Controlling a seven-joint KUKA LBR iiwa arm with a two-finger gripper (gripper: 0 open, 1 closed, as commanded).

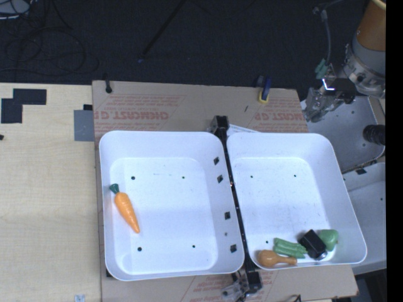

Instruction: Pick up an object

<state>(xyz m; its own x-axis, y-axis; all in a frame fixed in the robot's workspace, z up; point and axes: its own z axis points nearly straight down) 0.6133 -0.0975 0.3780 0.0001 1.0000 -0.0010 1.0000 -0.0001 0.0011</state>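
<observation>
An orange carrot point(126, 211) with a green top lies at the left side of the left bin point(157, 145). In the front right corner of the right bin point(283, 146) several small items are clustered: a green pod point(289, 248), a black block point(313, 243), a green piece point(329, 236) and a tan gourd-shaped piece point(275, 258). My gripper point(317, 104) hangs outside the bins, beyond the right bin's far right corner, well apart from every object.
The two bins meet at a black divider strip point(227, 194) on a cardboard sheet point(189, 106). A blue and yellow clamp point(264, 90) stands on the sheet's far edge. A grey metal surface point(359, 137) lies right of the bins.
</observation>
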